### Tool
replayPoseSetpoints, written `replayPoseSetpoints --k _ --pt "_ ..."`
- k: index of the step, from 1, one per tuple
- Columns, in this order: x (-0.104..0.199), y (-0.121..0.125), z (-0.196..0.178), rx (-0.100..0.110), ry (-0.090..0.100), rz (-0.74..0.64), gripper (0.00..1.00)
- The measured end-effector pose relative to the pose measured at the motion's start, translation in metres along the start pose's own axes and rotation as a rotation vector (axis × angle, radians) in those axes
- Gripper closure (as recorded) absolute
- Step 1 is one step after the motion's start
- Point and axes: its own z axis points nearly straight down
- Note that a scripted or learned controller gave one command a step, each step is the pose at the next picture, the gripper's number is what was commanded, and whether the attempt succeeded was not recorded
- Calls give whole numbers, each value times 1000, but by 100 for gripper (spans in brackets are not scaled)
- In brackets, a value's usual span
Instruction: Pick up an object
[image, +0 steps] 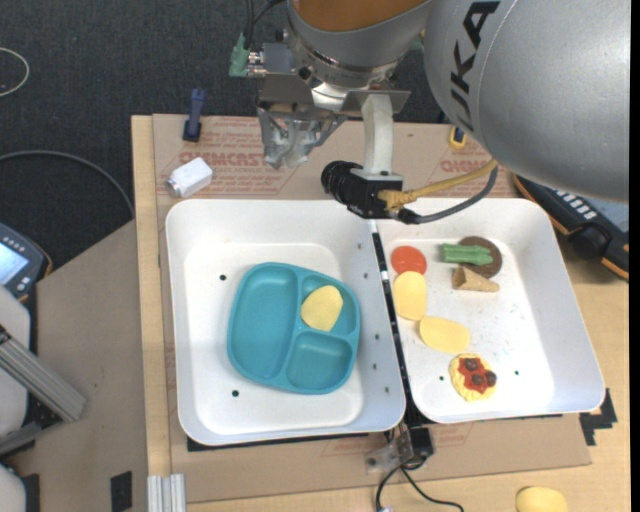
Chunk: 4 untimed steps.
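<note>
Gripper (292, 140) hangs above the cardboard behind the left bin (195, 300), high over the bench, and nothing sits between its translucent fingers; whether they are apart or together I cannot tell from this angle. No object is picked up yet, so the task looks barely begun. Candidates lie below. A yellow slice (321, 307) rests in one compartment of the teal divided plate (262, 325) in the left bin. In the right bin (555, 300) lie a red disc (408, 260), two yellow pieces (410, 295) (443, 333), a small pizza toy (473, 377), and a brown and green item (473, 253). Descending, closing and lifting all remain.
</note>
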Motion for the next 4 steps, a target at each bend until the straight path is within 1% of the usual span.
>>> replayPoseSetpoints --k 1,2,3,4 --pt "-31 38 -110 -7 -3 12 100" --pt "-3 -11 5 23 -8 4 100" --pt "-4 -8 -13 5 -5 5 100" --pt "-9 20 292 25 -11 10 100"
